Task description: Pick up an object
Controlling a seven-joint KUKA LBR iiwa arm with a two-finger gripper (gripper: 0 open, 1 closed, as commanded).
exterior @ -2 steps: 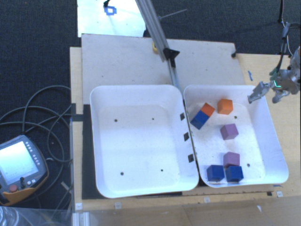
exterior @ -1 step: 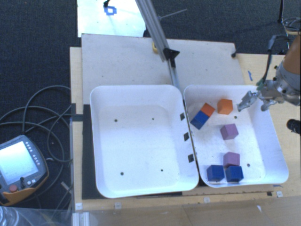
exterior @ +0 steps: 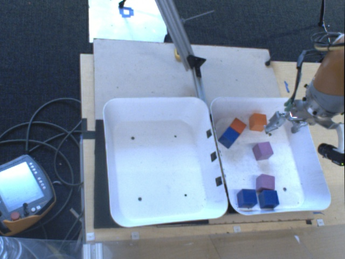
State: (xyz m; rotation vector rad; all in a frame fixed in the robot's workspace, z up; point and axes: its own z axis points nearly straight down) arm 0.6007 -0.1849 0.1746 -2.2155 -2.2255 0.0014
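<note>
The right bin (exterior: 315, 161) holds several small blocks. An orange cube (exterior: 257, 121) lies near its far side, and a second orange block (exterior: 237, 125) touches a blue block (exterior: 228, 138) to its left. One purple cube (exterior: 262, 150) sits mid-bin. Another purple cube (exterior: 265, 182) rests just behind two blue cubes (exterior: 247, 198) (exterior: 268, 198) at the near wall. My gripper (exterior: 275, 124) hangs over the bin's far right part, just right of the orange cube, with nothing visibly in it.
The left bin (exterior: 116, 144) stands beside the right one, sharing a divider with black clips (exterior: 213, 156). A slanted metal pole (exterior: 175, 26) crosses the back of the bench. A teach pendant (exterior: 21, 193) and cables lie on the floor at left.
</note>
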